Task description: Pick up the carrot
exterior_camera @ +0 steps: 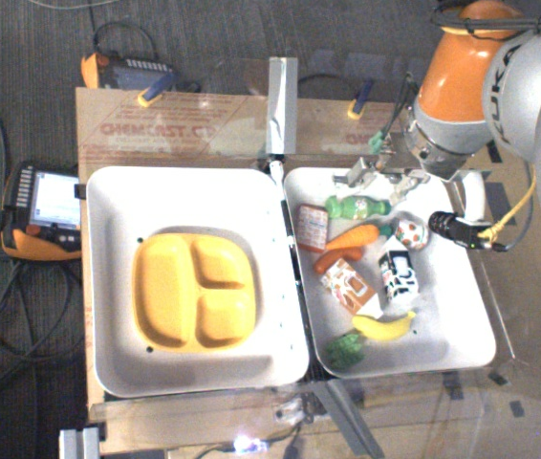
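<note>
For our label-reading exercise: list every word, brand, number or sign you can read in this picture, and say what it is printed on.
Red print on the cardboard sheet: too blurred to read.
Small carton: label too small to read.
Orange-and-white packet: print unreadable.
Black-and-white can: pattern, no readable words.
Handheld screen: glowing, text illegible.

A brown bench (156,137) with two white bins (108,352) (471,333) side by side, touching.
</note>
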Action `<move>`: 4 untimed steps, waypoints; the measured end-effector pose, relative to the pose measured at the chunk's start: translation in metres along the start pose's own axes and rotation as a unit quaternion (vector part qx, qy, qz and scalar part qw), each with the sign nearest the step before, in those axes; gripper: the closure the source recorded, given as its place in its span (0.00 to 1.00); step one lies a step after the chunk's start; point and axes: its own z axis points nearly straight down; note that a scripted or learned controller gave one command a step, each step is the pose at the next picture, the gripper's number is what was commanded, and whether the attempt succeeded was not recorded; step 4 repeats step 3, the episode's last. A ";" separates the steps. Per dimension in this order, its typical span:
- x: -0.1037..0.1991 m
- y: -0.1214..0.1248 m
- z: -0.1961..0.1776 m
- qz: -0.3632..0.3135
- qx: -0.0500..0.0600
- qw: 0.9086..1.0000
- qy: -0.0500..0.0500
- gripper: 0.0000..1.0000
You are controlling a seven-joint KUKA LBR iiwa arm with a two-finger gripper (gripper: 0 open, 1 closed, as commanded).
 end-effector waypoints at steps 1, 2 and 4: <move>-0.009 -0.025 0.123 -0.010 -0.004 1.000 -0.001 0.00; -0.008 -0.025 0.116 -0.011 -0.002 1.000 0.001 1.00; 0.013 -0.065 0.044 0.083 0.001 0.997 0.000 1.00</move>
